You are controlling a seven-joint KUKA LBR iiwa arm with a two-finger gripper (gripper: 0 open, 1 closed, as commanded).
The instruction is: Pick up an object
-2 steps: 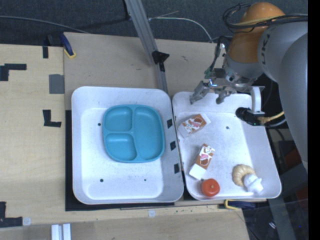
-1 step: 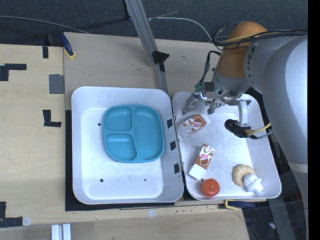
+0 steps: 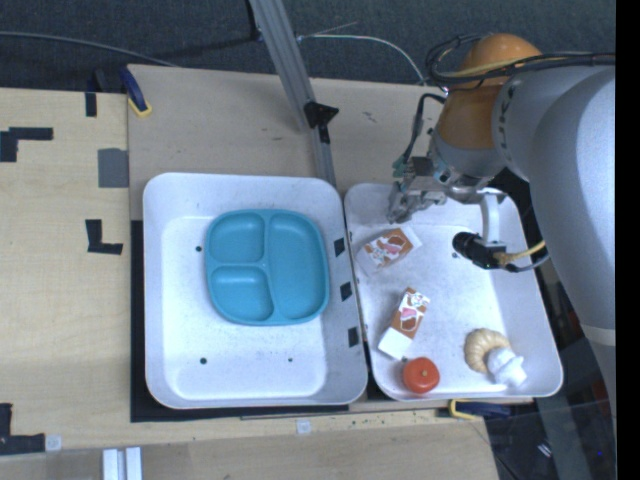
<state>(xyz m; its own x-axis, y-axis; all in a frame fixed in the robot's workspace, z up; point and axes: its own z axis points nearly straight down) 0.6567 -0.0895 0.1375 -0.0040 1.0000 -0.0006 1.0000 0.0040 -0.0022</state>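
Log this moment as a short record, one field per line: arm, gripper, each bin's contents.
arm: grey KUKA arm reaching in from the right
gripper: gripper at the right bin's far edge, above the small packet
left bin: blue divided plate
right bin: small packet, carton, red round object, tan and white toy

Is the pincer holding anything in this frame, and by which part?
Nothing is visibly held. The pincer hangs at the right bin's far edge, just above the packet, with nothing seen between its fingers.
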